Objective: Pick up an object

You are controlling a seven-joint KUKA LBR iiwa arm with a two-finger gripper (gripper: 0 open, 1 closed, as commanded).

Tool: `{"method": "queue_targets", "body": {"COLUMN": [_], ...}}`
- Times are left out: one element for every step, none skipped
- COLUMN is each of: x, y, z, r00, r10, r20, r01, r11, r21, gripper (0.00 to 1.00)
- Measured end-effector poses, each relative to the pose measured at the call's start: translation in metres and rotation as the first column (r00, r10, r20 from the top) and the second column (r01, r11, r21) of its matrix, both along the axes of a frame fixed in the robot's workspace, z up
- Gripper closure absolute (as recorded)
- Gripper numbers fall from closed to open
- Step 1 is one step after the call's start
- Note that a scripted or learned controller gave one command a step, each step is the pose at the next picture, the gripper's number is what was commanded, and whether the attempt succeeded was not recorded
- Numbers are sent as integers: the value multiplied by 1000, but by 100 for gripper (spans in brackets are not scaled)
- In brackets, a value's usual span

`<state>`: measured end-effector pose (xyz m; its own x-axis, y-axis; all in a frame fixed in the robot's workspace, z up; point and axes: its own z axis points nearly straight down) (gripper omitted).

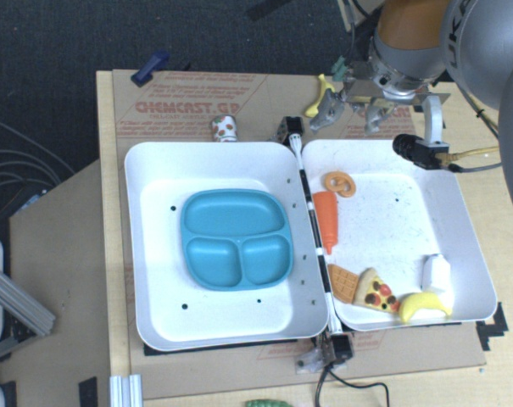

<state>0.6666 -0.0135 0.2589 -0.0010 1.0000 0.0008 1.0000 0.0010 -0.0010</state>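
Observation:
The right bin (460, 227) holds a pretzel (339, 183), an orange carrot (326, 220), a waffle piece (343, 283), a pizza slice (376, 292), a yellow banana (422, 305) and a white block (436, 271). My gripper (349, 115) hangs over the bench just behind this bin's back left corner, above and apart from all the objects. Its two fingers stand spread with nothing between them, so it is open. The pretzel is the nearest item, a little in front of it.
A blue divided plate (236, 237) lies in the left bin (146, 227). A small figurine (225, 127) and a blue item (149, 69) sit on the cardboard behind the left bin. A black part with a cable (417, 151) overhangs the right bin's back edge.

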Motion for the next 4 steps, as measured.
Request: {"method": "queue_targets", "body": {"x": [-37,-13,-19,-18], "y": [-8,-86,-77,-77], "z": [-75,-64,-158,-147], "r00": [1000,1000,1000,1000], "r10": [-2,-2,-2,-2], "r20": [-2,2,-2,1], "r01": [2,2,2,2], "r11": [1000,1000,1000,1000], "r21": [-1,-2,0,0], "gripper": [0,0,0,100]}}
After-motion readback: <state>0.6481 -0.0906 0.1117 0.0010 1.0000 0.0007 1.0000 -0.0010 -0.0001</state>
